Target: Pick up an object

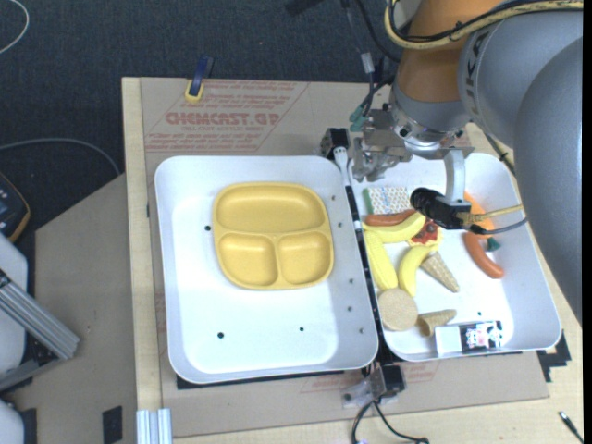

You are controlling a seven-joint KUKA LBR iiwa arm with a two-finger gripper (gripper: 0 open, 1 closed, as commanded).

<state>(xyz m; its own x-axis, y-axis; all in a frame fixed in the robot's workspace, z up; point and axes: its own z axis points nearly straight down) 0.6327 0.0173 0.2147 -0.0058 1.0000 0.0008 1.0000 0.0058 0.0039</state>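
The toys point(442, 271) crowd so tightly around the banana point(381, 259) in the right bin point(536, 314) that a grasp may slip or snag two, while the gripper point(373, 162) hangs wrist-down just past the banana's far end, and I cannot tell whether it is spread or closed.

Floor point(65, 72): dark blue-grey carpet w/ a thin white cable point(17, 21) looping at top left. Bench top = brown cardboard sheet point(231, 114), red "CHEMCAST" print near its far edge, yellow-and-blue clamp point(197, 81) on that edge. Aluminium extrusion bar point(32, 313) runs at a slant at lower left. Black cables point(388, 424) trail off the front edge. Light even, soft shadows.
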